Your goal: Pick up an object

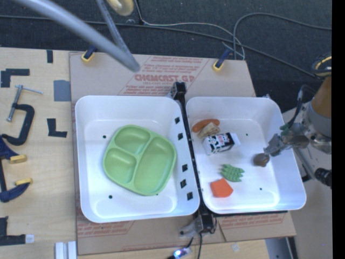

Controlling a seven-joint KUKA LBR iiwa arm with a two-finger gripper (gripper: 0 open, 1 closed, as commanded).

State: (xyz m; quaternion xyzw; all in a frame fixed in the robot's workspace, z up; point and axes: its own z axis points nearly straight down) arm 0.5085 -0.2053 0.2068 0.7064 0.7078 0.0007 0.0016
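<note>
A green divided tray (140, 159) lies in the left bin (89, 112); small toys sit in the right bin (269, 108).

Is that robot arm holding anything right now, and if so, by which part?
It cannot be told. The gripper is low in the right bin, right beside a small brown object, but the view is too small to show a grip.
</note>
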